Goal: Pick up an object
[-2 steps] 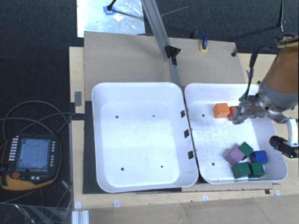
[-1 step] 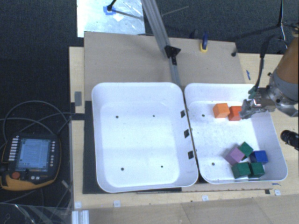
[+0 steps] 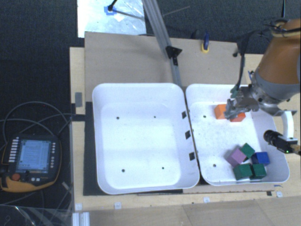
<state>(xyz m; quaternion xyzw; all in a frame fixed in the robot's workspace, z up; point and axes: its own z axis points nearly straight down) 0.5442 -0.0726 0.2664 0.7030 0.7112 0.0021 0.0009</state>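
Two orange blocks lie in the upper part of the right bin (image 3: 207,173): one (image 3: 220,111) to the left of my gripper (image 3: 232,112) and a redder one (image 3: 238,118) just to its lower right. The gripper hangs low over the gap between them and covers part of each. A cluster of blocks sits in the bin's near right corner: a purple one (image 3: 236,156), a green one (image 3: 248,149), a blue one (image 3: 260,158) and two dark green ones (image 3: 243,172) (image 3: 257,171).
The left bin (image 3: 101,126) adjoins the right one along a shared rim with black clips (image 3: 187,134). A slanted metal pole (image 3: 157,20) rises behind the bins. A teach pendant (image 3: 30,161) with cables lies on the floor at left.
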